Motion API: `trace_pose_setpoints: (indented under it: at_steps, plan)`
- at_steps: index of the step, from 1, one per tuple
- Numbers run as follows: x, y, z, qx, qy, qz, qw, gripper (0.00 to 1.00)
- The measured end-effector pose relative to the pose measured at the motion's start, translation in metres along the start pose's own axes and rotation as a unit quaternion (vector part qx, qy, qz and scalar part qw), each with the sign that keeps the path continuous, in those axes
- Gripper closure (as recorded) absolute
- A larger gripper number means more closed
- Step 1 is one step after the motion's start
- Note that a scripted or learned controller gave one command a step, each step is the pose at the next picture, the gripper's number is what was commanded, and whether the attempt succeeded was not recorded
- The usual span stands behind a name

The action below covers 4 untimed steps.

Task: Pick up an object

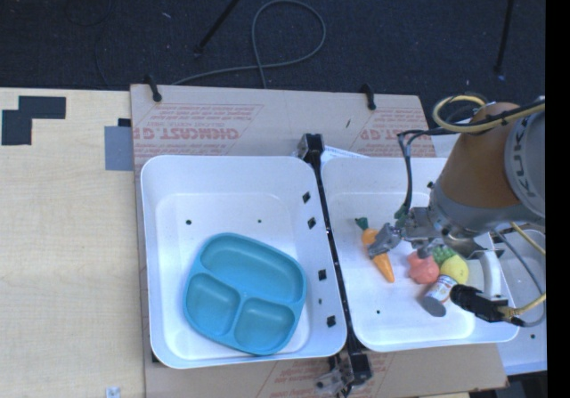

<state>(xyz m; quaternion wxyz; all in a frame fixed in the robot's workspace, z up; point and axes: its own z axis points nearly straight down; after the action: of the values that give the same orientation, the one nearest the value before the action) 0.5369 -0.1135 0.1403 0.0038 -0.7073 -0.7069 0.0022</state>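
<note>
Carrot (381, 261) lies at the jaws (386, 239) of the low-reaching arm (481, 169).

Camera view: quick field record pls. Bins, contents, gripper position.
left bin: holds a blue divided tray
right bin: holds a toy carrot, a red fruit, a yellow fruit, a small grey bottle
gripper: low over the right bin, just above the toy carrot
grip state: cannot tell
arm: reaches in from the right
</note>
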Motion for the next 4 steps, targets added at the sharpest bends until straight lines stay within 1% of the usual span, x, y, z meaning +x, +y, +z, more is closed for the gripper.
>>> trace_pose_setpoints:
  at_steps: [1,2,3,4]
  plan:
    - [-0.002,0.0,-0.012,-0.001,0.0,0.003,1.0,1.0]
    - [0.006,0.007,-0.066,-0.005,-0.001,-0.001,1.0,1.0]
    - [0.005,0.007,-0.103,-0.005,-0.001,-0.001,1.0,1.0]
    - [0.064,0.01,-0.107,-0.003,0.0,-0.003,1.0,1.0]
